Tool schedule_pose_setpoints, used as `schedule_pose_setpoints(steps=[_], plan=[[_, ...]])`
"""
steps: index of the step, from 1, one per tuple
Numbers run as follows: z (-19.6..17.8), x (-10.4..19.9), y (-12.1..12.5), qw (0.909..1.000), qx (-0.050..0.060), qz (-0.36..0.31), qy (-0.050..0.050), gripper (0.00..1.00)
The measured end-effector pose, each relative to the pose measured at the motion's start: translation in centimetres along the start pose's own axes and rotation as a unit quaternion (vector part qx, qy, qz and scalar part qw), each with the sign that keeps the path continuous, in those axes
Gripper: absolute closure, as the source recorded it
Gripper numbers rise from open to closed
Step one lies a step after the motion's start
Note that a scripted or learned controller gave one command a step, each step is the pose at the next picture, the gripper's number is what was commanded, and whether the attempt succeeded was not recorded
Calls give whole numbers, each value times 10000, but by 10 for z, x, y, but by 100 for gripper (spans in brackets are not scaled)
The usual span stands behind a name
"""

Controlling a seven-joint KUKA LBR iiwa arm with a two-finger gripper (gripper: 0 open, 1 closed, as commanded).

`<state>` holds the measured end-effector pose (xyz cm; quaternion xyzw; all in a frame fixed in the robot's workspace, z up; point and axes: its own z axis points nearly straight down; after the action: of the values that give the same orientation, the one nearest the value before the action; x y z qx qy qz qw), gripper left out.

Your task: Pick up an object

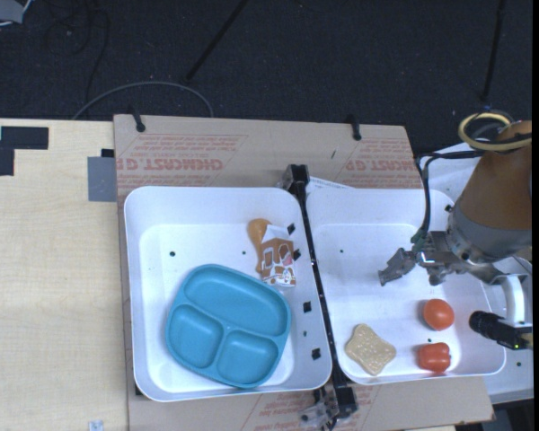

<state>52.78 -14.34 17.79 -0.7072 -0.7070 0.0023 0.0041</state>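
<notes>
My claw (411, 268) hangs open and holding nothing over the right bin (359, 214), and the tomato (438, 313) sits just below and a touch right of it, nearer than the cracker (370, 349) down by the front wall.

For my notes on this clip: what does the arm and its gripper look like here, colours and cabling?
The arm comes in as a thick rounded body, orange-brown on top and grey lower down near the wrist. A yellowish ring sits at its top, and a black cable loops down its left side. The gripper is small, dark grey metal with angular, pointed parts.
</notes>
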Motion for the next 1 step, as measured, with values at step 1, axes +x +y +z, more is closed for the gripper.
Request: schedule_pose_setpoints(steps=[1], plan=[[44,1,2,10000,-5,0,0,0]])
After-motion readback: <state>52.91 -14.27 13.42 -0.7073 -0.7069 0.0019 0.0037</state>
